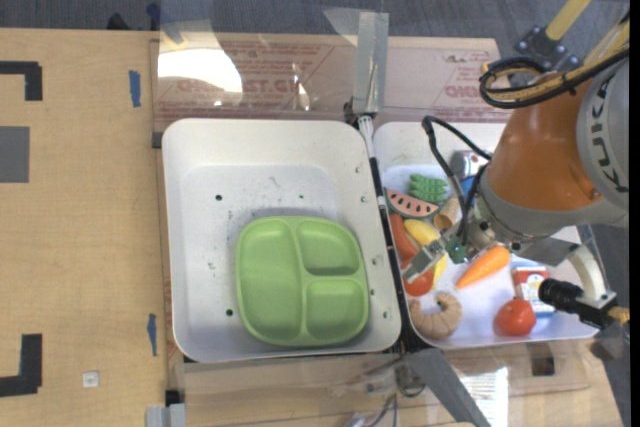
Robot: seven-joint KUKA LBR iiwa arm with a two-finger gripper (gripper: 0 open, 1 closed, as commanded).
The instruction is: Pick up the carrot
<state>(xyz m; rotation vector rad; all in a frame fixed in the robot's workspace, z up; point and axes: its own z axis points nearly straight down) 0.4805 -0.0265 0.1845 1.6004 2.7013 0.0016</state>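
**Carrot just beside my end effector**

The carrot (484, 266) lies in the right bin (560, 330), long axis slanting up to the right, left of the tomato (516, 317). My end effector (447, 248) hangs just left of the carrot; I cannot tell its finger state.

The arm (600, 130) bears large letters "KU" on its grey side. Red print runs across the cardboard (265, 80) behind the bins, too faint to read.

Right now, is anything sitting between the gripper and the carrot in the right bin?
Nothing visible. The gripper hangs just left of the carrot, with only bare bin floor between. The tomato lies beyond the carrot, out of the way.
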